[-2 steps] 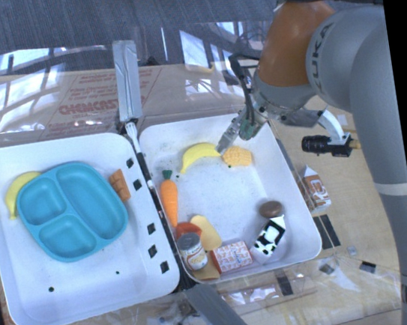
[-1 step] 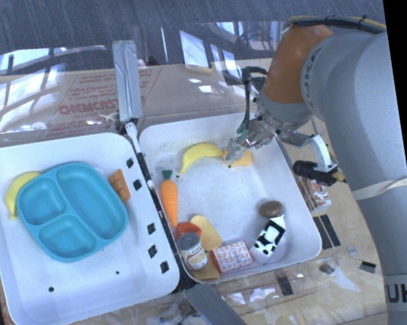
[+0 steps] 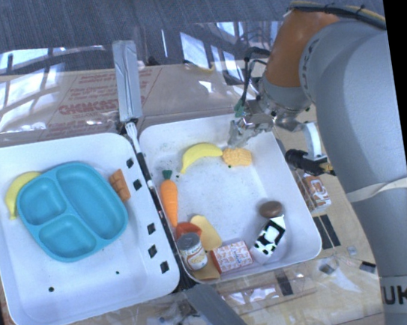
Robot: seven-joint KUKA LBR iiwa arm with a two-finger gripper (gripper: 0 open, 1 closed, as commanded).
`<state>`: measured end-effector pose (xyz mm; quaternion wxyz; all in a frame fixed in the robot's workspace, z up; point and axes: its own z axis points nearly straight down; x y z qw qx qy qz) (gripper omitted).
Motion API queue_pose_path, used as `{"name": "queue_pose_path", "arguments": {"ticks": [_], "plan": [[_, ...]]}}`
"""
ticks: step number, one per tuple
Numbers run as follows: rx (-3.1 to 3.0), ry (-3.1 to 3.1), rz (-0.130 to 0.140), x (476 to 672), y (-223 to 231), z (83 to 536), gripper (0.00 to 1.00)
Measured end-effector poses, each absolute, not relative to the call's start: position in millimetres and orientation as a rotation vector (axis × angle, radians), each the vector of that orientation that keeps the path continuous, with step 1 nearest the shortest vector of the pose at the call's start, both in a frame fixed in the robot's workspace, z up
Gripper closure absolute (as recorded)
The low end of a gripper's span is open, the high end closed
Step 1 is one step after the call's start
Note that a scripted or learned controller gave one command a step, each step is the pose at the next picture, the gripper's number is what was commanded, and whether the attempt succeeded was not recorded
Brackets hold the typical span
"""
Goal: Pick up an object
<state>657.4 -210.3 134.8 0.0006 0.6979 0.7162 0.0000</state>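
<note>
My gripper [image 3: 240, 134] hangs over the back of the right bin [image 3: 293, 196], coming in from the upper right. Its tip is just above a yellow corn cob [image 3: 237, 158] and may touch its top edge; I cannot tell. A banana [image 3: 201, 153] lies just left of the corn. Further left, an orange carrot [image 3: 170, 201] lies along the bin's left wall. Nothing can be seen held in the gripper.
At the right bin's front are a small can [image 3: 193, 252], a patterned box [image 3: 233, 256], a black-and-white cow toy [image 3: 269, 238] and a brown round piece [image 3: 271, 208]. The left bin [image 3: 12, 300] holds a blue divided plate [image 3: 70, 209], a yellow piece [image 3: 19, 187] and a small orange block [image 3: 120, 185].
</note>
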Motion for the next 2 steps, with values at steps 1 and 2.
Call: {"name": "queue_pose_path", "arguments": {"ticks": [1, 2], "plan": [[2.486, 1.925, 0.0, 626.5, -210.7, 108.6, 0.0], [2.482, 1.934, -0.003, 626.7, -209.4, 118.0, 1.0]]}}
